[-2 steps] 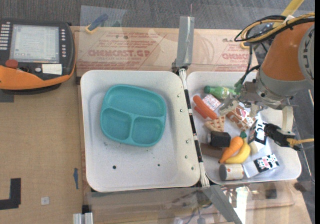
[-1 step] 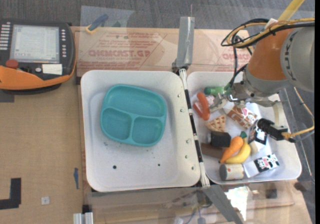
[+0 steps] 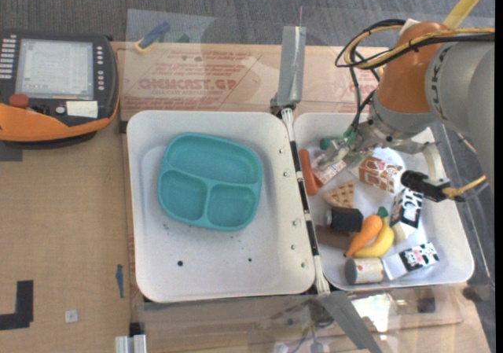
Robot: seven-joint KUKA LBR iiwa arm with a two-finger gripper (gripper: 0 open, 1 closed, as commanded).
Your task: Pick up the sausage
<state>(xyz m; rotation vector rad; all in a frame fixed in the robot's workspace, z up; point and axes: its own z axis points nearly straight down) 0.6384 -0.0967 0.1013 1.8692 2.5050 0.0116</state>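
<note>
The gripper is hovering low in the right bin near its far-left corner; whether its jaws are spread or pressed I cannot tell. The sausage, reddish, is lying just beside it along the bin's left wall. Judging from this, closing well means straddling the sausage without snagging the wall or neighbouring carrot.

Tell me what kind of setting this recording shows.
Probably a robotics lab bench: a teach pendant lies beside two white bins, one holding a teal divided plate, the other toy food under a cabled arm.
</note>
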